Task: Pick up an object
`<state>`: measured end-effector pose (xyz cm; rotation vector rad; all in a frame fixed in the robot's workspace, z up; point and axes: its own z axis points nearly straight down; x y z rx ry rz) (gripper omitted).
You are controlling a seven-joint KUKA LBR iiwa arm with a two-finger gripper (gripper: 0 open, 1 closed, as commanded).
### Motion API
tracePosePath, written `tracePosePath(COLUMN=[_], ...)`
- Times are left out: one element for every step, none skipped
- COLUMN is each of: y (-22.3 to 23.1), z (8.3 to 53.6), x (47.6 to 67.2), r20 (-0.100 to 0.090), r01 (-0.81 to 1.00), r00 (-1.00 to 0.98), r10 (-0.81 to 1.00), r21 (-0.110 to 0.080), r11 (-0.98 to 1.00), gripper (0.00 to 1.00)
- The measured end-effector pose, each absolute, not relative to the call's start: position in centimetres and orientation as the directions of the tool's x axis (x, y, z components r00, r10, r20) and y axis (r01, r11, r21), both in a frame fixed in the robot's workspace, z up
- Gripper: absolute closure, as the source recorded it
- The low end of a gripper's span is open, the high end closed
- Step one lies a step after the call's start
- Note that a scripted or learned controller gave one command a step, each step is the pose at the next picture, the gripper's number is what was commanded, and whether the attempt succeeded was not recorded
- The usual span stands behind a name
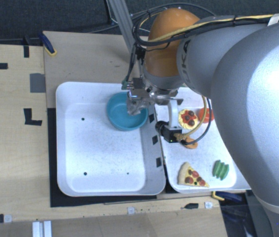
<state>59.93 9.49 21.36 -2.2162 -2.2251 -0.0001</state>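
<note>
The grey arm with its orange band (pixel 171 38) reaches in from the right and fills much of the view, hiding the far corner of the right-hand shallow white bin (pixel 230 184) and part of its floor. Its tool (pixel 137 107) hangs over the near-right rim of a round blue plastic bowl (pixel 122 115), which sits in the upper right corner of the left-hand shallow white bin (pixel 85 152). The tool's tips are dark and small against the bowl, and the wrist hardware crowds them, so whether they stand apart or together cannot be told, nor whether they touch the bowl's rim. The bowl's right edge is covered by the tool and cannot be seen.

To the right of the tool, across the wall between the bins, lies a round toy pizza with red toppings (pixel 189 117), partly crossed by a yellow cable. Just beyond it a red-orange object (pixel 206 114) is mostly hidden behind the arm; its shape is unclear. Below the tool's right side a small orange piece (pixel 191 143) peeks out under a black fitting. Farther below and right lie a toy pizza slice (pixel 192 176) and a green toy vegetable (pixel 221 169), well apart from the tool. The wooden surface (pixel 11 147) spreads out to the left.
</note>
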Motion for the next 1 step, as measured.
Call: tracePosePath(y=[9.28], z=[21.36], x=[59.95], r20=[0.0], r01=[1.0], r00=[-0.001], r10=[1.0], r21=[-0.001], r11=[0.001], gripper=[0.0])
